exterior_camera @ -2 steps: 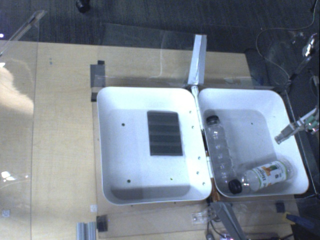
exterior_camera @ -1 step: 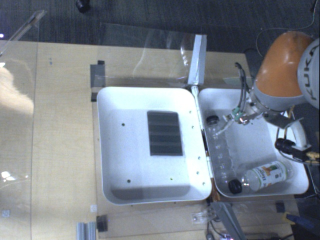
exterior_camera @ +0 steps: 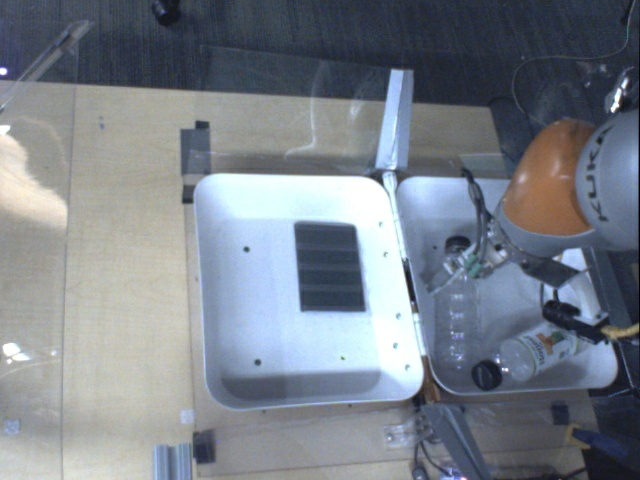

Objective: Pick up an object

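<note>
Two bottles (exterior_camera: 525,353) lie in right bin (exterior_camera: 430,228).

clear plastic bottle (exterior_camera: 525,354) | black cap, green-orange label | lying on its side | right bin, near front edge

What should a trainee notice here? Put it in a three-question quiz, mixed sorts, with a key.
1. True or false: the dark ribbed block lies in the left bin.
2. Over which bin does the arm hang? A, the left bin; B, the right bin; C, neither.
3. Fill in: the labelled bottle has a ___ cap.
Key: 1 true; 2 B; 3 black.
</note>
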